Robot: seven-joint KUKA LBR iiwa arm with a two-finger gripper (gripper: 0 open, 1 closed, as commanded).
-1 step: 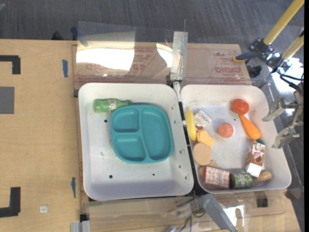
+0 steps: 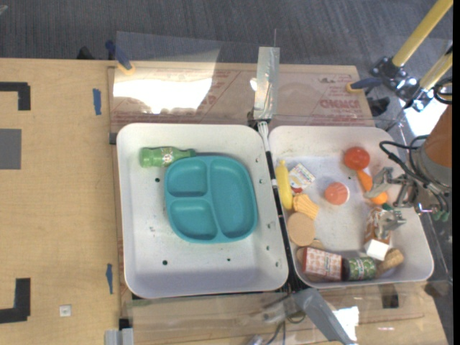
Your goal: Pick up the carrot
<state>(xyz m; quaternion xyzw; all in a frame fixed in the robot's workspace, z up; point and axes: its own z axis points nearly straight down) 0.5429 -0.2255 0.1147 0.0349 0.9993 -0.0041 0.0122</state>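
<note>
My pincer (image 2: 392, 196) sits low over the right bin's (image 2: 424, 264) right side, metal linkage and cables cluttered around it. I cannot tell if it is spread or pressed together; the parts blur into the items below. An orange piece (image 2: 379, 199) sits right at the pincer, too small to say what it is or whether it is gripped.

The carrot (image 2: 366, 180) lies just to the pincer's upper left, a short orange stub tilted on the bin floor, directly under the red tomato (image 2: 356, 157). Carrot and pincer are close, but I see no contact.

Further left: a round peach-coloured ball (image 2: 336, 192), a white wrapped packet (image 2: 301, 176), a yellow banana (image 2: 283, 183) along the bin's left wall, a ridged yellow piece (image 2: 305, 206) and a tan disc (image 2: 301, 229) below it. Along the bottom edge lies a labelled bottle (image 2: 338, 266) on its side, with a white block (image 2: 377, 249) near its right end.

The left bin (image 2: 136, 257) holds a teal 3-compartment tray (image 2: 211, 198) and a green bottle (image 2: 164, 155) lying at the tray's upper left. Both bins rest on the counter (image 2: 50, 214).
</note>
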